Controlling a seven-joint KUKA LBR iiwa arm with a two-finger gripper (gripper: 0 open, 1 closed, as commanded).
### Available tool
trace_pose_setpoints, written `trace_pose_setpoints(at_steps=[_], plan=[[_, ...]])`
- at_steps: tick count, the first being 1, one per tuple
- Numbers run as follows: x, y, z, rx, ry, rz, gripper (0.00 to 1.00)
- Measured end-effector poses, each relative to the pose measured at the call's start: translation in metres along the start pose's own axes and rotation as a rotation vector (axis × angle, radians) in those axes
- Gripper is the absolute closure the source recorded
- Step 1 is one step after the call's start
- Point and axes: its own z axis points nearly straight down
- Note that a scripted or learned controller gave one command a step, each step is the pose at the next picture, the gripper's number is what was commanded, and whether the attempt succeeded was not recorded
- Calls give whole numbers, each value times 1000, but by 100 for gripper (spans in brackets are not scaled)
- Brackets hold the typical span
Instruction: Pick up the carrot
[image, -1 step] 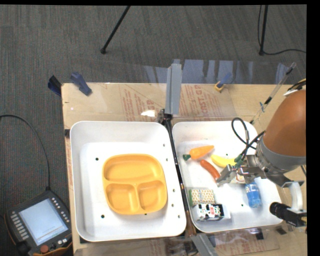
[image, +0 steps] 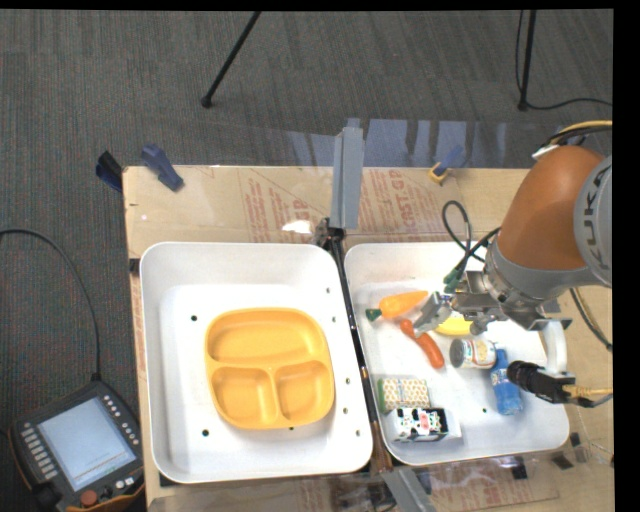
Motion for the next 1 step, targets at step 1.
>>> trace_pose_setpoints(at_steps=[1], plan=[[-17, 82, 25, -2, -2, -148, 0]])
